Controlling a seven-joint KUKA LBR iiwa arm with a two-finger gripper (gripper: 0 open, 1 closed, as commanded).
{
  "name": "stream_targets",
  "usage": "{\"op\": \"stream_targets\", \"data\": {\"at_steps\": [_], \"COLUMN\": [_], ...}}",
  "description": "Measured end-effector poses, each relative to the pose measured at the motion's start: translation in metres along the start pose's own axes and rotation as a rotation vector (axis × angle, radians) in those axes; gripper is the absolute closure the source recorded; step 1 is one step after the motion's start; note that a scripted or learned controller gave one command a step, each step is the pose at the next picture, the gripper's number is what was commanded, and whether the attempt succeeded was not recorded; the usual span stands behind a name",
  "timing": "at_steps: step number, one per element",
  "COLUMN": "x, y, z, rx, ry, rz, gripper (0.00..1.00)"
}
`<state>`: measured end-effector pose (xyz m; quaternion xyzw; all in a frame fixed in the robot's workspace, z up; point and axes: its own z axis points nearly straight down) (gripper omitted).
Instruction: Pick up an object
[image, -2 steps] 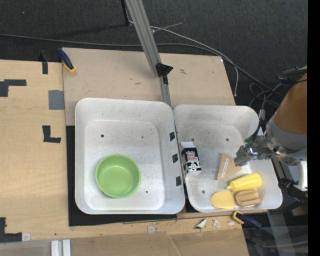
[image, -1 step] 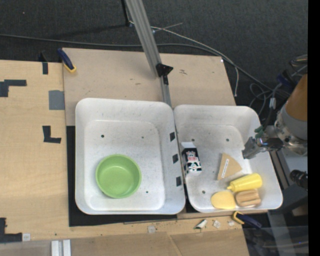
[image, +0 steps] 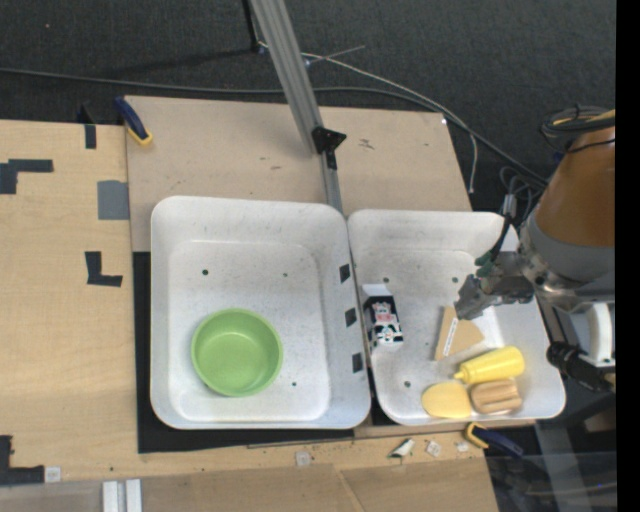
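the gripper (image: 478, 298) hangs low over the right bin (image: 420, 235), just above a tan wedge (image: 459, 335). its fingers are too blurred to read, possibly touching the wedge. a green bowl (image: 237, 351) sits in the left bin (image: 250, 225).

Bench (image: 230, 140): tan board top. Two shallow white bins sit on it side by side, touching: left bin (image: 175, 225), right bin (image: 420, 230). Black mat (image: 143, 440) under left bin. Yellow-blue clamp (image: 133, 120) at far-left corner, another clamp (image: 490, 438) at near-right edge.
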<state>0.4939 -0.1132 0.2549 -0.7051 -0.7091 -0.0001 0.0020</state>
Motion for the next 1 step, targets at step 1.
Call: {"op": "stream_targets", "data": {"at_steps": [1], "x": [0.0607], "y": [-0.0053], "z": [0.001], "rx": [0.003], "ry": [0.0], "rz": [-0.001], "gripper": [1.0]}}
